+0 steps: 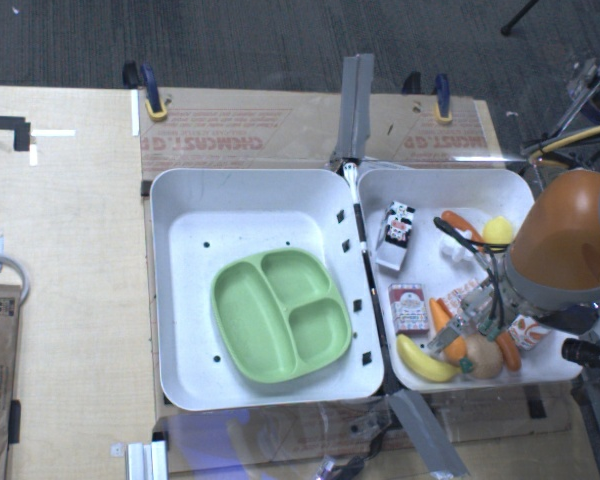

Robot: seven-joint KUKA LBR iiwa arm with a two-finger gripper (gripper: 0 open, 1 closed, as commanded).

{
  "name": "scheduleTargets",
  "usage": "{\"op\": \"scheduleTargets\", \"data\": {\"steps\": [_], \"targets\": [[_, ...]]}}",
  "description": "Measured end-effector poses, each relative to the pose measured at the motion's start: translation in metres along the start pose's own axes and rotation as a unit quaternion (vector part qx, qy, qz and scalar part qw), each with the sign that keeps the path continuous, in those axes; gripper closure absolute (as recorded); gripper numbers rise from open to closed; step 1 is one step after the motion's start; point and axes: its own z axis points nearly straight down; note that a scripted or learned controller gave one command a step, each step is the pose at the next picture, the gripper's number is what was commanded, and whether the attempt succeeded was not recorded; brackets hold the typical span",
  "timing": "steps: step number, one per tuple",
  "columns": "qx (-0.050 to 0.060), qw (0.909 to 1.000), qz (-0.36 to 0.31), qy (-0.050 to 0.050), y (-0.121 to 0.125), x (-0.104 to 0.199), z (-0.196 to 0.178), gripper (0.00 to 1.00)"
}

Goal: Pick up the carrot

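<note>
You see the gripper (458,330) low in the right bin (435,180), near its front wall, with the grey arm and its orange band (568,230) reaching in from the right and above it. The fingers are lost among the items under them, so you cannot tell if they are open or closed, and you cannot say that anything is held.

The carrot (439,315) lies just to the left of the gripper – a short orange piece, very close to it, maybe touching; the view is too crowded there to be sure. Directly left of the carrot lies a small red and white carton (410,307). In front of the gripper, toward the front wall, rests a banana (424,360), and beside it to the right a brownish round item (484,358), probably a potato. Behind the gripper you find a lemon (498,231) and a long orange-red item (460,228) next to a dark handle. Further behind and to the left lies a black and white milk carton (395,234).

Well to the left of the gripper, the left bin (180,268) holds a green divided plate (282,314) – three compartments.
</note>
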Motion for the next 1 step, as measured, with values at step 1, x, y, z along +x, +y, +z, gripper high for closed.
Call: {"op": "scheduleTargets", "data": {"steps": [1], "targets": [[-0.002,1.0000,0.002,-0.004,0.0011,-0.0036,-0.0091,1.00]]}}
